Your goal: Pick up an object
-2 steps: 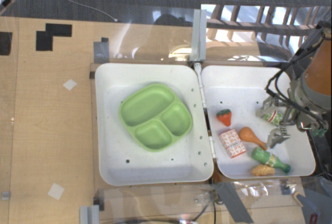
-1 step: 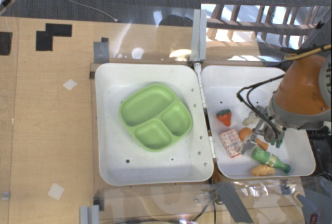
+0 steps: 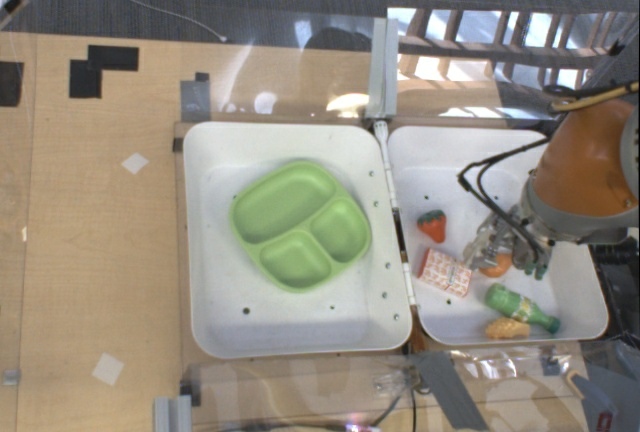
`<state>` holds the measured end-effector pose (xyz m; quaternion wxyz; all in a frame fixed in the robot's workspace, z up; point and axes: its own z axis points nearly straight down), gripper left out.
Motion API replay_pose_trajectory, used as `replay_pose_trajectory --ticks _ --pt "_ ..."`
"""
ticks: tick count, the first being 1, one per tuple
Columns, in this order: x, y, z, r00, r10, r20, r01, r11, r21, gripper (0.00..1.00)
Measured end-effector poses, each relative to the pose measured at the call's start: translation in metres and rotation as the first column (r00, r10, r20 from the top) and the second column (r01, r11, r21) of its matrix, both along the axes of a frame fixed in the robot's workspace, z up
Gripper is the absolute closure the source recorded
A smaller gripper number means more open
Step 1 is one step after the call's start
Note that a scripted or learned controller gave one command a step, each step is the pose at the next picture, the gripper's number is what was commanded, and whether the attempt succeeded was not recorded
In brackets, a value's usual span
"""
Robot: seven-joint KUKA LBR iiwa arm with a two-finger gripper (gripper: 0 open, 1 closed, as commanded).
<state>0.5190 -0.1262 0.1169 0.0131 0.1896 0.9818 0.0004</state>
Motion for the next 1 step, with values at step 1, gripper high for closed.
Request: replay_pose_trajectory --ticks 1 --pt "0.0013 0.1002 0.0700 0.950 -0.312 -0.017 0.312 0.950 0.009 1.00"
